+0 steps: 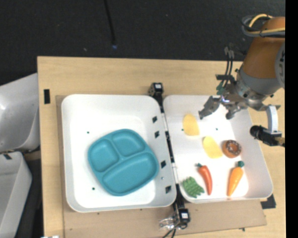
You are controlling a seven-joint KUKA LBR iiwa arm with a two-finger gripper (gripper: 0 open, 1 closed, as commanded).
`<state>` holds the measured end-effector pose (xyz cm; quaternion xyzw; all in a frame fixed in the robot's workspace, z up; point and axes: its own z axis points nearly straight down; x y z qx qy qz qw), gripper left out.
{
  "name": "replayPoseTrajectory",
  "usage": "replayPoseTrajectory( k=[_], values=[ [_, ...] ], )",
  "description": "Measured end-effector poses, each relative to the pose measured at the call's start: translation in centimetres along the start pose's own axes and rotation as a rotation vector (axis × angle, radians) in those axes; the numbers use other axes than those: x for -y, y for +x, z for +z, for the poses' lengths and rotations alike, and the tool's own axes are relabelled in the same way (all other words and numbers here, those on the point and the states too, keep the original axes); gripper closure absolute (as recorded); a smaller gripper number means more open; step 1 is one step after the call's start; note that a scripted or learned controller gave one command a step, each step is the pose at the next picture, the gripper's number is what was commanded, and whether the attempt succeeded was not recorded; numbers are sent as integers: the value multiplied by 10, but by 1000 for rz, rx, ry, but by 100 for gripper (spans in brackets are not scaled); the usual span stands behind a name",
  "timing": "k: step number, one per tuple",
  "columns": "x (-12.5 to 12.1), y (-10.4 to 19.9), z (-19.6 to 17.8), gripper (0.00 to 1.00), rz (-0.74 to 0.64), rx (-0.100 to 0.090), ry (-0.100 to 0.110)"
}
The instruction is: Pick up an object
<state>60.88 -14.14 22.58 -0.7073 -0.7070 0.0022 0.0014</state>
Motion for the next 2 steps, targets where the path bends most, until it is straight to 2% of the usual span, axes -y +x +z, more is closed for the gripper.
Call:
replayPoseTrajectory(
  k=[1,2],
  values=[
    [-4,0,63,0,2,0,0],
    [-9,-1,106,0,4,0,-3]
  ],
)
